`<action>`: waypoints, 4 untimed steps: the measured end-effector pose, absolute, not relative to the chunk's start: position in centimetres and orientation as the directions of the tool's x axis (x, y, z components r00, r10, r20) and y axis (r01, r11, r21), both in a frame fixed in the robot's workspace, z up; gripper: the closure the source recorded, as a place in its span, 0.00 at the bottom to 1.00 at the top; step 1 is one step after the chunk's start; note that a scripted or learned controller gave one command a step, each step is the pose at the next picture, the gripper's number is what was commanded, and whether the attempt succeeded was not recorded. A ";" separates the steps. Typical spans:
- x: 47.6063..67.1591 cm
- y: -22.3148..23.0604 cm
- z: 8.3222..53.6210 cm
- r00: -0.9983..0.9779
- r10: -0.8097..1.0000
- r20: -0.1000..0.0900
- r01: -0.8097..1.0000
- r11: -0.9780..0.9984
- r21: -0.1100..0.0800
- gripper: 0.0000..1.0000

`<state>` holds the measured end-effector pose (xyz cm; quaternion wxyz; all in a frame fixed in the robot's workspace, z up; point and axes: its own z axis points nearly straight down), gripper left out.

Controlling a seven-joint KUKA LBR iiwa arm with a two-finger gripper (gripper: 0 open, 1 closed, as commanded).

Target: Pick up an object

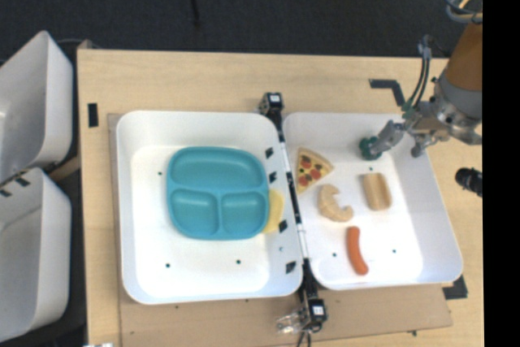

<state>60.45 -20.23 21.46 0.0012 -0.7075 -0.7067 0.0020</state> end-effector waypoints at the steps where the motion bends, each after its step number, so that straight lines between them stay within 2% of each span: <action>1: 60.2 -20.4 17.2 0.004 1.000 -0.002 1.000 -0.004 -0.003 0.00; 2: 60.0 -20.5 10.9 0.004 1.000 -0.001 1.000 -0.004 -0.005 0.00; 3: 60.2 -20.6 12.5 0.007 1.000 -0.002 1.000 -0.007 0.004 1.00; 4: 59.7 -20.6 17.1 0.008 1.000 -0.002 1.000 -0.008 0.006 1.00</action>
